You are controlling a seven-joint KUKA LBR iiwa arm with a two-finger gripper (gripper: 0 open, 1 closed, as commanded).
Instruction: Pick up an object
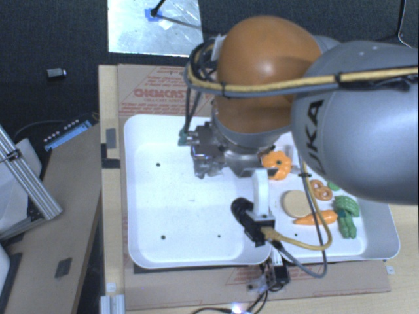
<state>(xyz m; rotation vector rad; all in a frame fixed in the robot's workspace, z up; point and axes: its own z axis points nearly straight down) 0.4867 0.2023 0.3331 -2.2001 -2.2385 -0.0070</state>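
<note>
Low over the left bin (157, 241), the hand (208, 165) hangs, its grip impossible to tell; toy food, including a carrot (313, 219), lies in the right bin (383, 241).

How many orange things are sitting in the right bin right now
3 show: an orange pepper just under the arm's wrist, a pretzel right of it, and a carrot nearer the front edge, by the green vegetable. The arm may hide others.

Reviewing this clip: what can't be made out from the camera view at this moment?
- Pincer: the wrist hides its fingers; open or shut unclear.
- Right bin: its upper part is hidden behind the arm.
- Orange toy: partly covered by the wrist.
- Green toy: too small to identify.
</note>
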